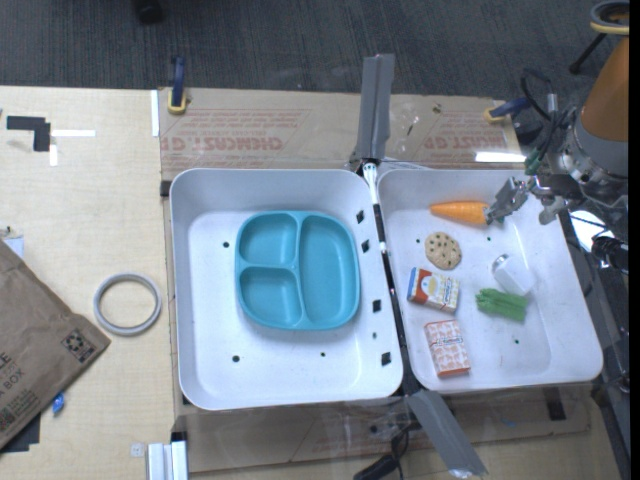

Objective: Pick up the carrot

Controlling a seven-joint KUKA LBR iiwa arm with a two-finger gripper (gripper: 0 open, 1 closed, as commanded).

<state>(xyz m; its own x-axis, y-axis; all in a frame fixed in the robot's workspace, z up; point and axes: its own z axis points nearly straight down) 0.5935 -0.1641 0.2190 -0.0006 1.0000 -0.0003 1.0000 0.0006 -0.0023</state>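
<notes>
Wooden bench with cardboard laid under 2 shallow white bins, dark carpet at the back. The gripper sits low over the back of the right bin, its tip right at the leafy end of the carrot. Honestly can't tell from this angle whether the fingers are spread or closed, or whether they've got hold of anything. The carrot lies flat on the bin floor near the back wall, pointy end toward the divider between the bins.

Working outward: just in front of the carrot is a round cookie, then a small carton with orange and white print, and closer to the front a reddish box. Off to the right there's a white cup-like thing lying on its side (hard to say exactly what it is) with a green veggie just beside it.

The left bin holds a teal divided plate with 3 compartments. Out on the bench to the left: a roll of tape and a brown cardboard box.
</notes>
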